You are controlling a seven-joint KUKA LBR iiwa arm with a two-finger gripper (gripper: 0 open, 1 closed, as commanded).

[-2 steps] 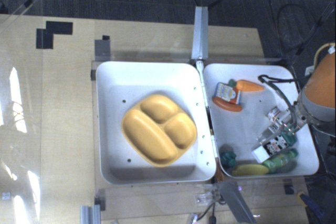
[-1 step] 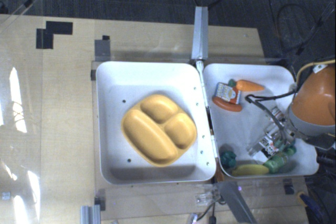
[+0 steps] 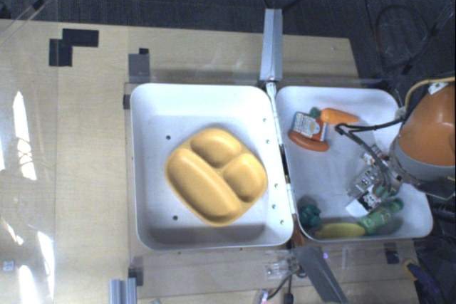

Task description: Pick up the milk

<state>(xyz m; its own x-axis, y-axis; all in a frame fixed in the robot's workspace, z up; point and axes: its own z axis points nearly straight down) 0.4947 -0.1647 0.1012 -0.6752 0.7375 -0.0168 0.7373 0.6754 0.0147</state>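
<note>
The milk (image 3: 306, 124) is a small carton with a green and white printed face and some red, lying tilted near the far left corner of the right bin (image 3: 342, 93). It touches a hot dog (image 3: 309, 142) below it, and a carrot (image 3: 339, 115) lies just beside it. Well apart, the gripper (image 3: 370, 185) hangs low over the near right part, above a banana (image 3: 340, 230) and a green item (image 3: 380, 218); whether its fingers are apart cannot be told.

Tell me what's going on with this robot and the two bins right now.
The arm reaches in from the right, its gripper low in the right bin, just above a green item and a banana along the front wall. The milk carton lies untouched at the back beside a carrot. The left bin holds a yellow compartment tray.
</note>
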